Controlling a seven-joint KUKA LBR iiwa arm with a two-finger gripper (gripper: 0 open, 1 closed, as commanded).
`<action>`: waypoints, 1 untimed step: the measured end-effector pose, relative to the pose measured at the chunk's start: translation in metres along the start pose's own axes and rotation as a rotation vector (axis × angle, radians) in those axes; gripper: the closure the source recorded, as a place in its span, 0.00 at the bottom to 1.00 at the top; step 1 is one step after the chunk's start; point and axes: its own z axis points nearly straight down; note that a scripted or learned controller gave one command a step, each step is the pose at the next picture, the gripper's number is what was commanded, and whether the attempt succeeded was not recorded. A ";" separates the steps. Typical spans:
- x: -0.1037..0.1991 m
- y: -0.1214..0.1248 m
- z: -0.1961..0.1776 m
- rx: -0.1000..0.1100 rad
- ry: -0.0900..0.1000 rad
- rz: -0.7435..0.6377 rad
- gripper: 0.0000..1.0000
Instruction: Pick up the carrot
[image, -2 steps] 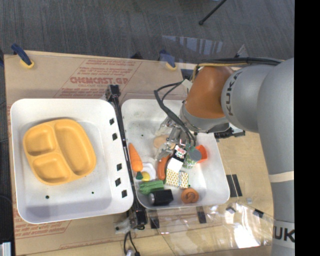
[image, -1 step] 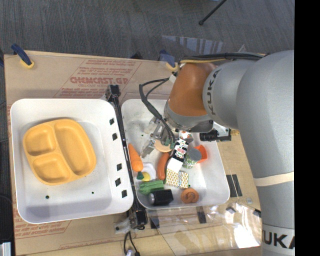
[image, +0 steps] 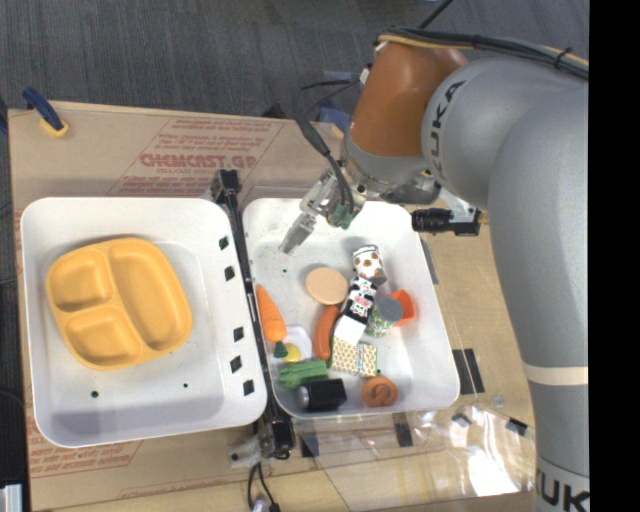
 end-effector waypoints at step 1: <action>0.088 -0.021 0.006 0.005 0.017 -0.278 0.00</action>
